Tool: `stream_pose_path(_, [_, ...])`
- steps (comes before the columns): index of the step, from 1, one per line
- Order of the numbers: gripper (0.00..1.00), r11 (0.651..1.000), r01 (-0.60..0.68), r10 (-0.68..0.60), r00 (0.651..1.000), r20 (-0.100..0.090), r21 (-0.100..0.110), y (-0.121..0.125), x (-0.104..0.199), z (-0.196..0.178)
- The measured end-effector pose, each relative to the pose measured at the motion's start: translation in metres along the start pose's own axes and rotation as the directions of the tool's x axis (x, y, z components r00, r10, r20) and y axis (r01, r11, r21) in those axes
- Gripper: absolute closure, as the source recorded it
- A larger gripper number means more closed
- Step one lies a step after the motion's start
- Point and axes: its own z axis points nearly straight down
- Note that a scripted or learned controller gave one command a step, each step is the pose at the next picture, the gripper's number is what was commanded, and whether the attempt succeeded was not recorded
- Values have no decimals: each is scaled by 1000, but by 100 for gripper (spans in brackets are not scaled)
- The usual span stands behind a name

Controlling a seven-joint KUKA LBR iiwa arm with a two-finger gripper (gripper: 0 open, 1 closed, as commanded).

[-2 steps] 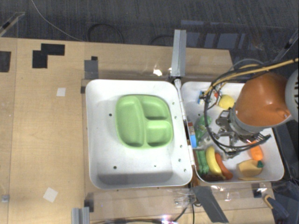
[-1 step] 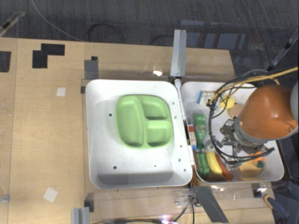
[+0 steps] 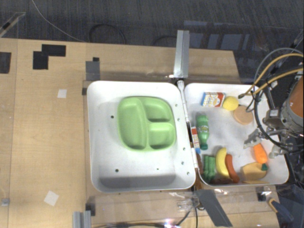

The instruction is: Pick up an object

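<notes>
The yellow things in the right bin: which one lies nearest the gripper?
The yellow wedge in the bin's lower right corner, beside the carrot; the banana and lemon lie farther from the gripper.

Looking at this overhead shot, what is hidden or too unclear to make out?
- End effector: partly cut off by the camera view's right edge and tangled in cables, so its state is unreadable.
- Carrot: whether it is gripped or only lying under the end effector is unclear.
- Small carton: its label print is too small to read.
- Dark green item: crowded against the banana, too small to identify.
</notes>
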Motion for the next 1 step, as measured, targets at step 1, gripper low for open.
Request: stream_pose_path(1, [0, 999, 48, -48, 999, 2, 1, 19, 5, 69])
